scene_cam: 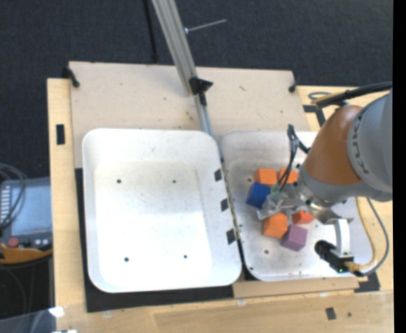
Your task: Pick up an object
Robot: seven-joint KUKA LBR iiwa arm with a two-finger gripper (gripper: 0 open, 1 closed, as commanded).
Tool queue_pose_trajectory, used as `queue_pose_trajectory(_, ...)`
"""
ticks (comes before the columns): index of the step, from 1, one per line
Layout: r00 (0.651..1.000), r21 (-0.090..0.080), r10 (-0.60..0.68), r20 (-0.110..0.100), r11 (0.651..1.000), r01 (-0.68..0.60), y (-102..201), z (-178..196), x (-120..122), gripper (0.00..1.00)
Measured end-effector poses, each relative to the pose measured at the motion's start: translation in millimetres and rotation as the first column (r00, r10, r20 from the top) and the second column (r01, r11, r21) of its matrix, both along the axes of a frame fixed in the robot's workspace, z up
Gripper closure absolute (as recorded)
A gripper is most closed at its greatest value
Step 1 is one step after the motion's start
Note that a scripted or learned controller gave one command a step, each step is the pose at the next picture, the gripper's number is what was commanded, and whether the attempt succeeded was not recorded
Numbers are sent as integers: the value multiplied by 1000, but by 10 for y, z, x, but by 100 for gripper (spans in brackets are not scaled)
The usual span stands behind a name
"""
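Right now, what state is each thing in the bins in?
Gripper: down among the blocks in the right bin.
Blue block: resting in the bin, beside the gripper.
Orange block: resting, touching the purple one.
Purple block: resting, free.

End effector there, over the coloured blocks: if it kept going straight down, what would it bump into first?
Most likely the orange block just below the end effector, with the blue block close beside it. Depth is hard to judge from this slanted view.

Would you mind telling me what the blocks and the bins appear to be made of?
Purple block and blue block: matte, evenly coloured, probably painted wood or foam; unclear which. Left bin: smooth white moulded plastic, judging by its rounded corners and faint sheen.
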State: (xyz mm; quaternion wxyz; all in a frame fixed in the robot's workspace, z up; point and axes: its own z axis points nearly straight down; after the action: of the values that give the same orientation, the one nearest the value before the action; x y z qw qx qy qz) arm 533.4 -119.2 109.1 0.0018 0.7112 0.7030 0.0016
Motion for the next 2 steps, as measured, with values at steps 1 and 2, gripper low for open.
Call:
queue_pose_trajectory(1, 1000, -1, 14, 2, 1000, -14, -27, 616, 83, 100)
queue_pose_trajectory(2, 1000, -1, 15, 1, 1000, -15, -29, 1050, 85, 100)
